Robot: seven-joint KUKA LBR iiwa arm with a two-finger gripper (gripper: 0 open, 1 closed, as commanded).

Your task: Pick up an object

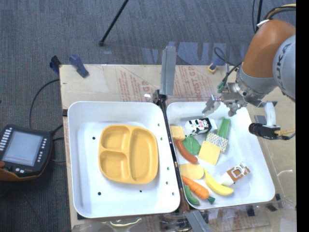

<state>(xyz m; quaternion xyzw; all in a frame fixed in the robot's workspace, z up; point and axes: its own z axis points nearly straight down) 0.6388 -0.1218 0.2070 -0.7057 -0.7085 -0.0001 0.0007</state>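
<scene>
My gripper point(223, 106) hangs open over the far end of the right bin point(263, 166), its two fingers spread apart with nothing between them. Just below it lie a black-and-white cow toy point(198, 125) and a green pod point(224, 127). Further toward the front of that bin sit a yellow cheese block point(209, 152), a checkered cube point(217, 141), a sausage point(186, 151), a green leaf point(191, 144), a banana point(217, 184), a carrot point(195, 186) and a small brown-and-white carton point(236, 173).
The left bin point(79, 129) holds a yellow divided plate point(129, 153). A metal post point(168, 74) rises at the back between the bins. A teach pendant point(21, 151) lies off the bench at left.
</scene>
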